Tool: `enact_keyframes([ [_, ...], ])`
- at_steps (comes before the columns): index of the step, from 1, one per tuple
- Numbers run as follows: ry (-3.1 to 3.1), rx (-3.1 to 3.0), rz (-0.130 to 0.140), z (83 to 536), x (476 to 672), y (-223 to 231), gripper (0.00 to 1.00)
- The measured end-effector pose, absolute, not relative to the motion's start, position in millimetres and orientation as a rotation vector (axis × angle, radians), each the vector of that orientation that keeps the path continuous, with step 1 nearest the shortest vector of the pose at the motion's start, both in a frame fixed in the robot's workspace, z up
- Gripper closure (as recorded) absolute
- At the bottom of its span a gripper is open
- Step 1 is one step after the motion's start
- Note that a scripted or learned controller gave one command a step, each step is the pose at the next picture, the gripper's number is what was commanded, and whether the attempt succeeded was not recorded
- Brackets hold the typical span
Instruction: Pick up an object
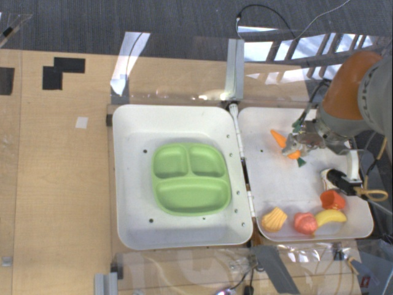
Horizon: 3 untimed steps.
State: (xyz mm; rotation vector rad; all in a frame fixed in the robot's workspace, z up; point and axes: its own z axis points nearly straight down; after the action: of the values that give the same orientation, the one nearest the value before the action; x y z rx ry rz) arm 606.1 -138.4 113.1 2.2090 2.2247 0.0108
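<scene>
Along the near edge of the right white bin lie a yellow ridged plastic toy corn, a red rounded plastic toy fruit and a yellow plastic toy banana, with a small red-orange plastic cup just behind the banana. Farther back in this bin, the gripper sits low over an orange carrot-shaped plastic toy, whose pointed end sticks out to its left. A small orange bit shows just below the gripper. Whether the jaws are open or closed on the toy cannot be told. The left white bin holds a green divided plastic plate.
</scene>
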Motion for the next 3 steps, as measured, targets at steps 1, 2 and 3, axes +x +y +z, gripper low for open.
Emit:
enact_keyframes([
  [1,2.219,2.237,-0.005,188.9,667.5,-40.4,1.0],
  [2,2.208,2.23,0.007,189.6,669.9,-41.9,0.0],
  [3,2.184,2.254,0.004,114.2,634.1,-91.5,0.0],
])
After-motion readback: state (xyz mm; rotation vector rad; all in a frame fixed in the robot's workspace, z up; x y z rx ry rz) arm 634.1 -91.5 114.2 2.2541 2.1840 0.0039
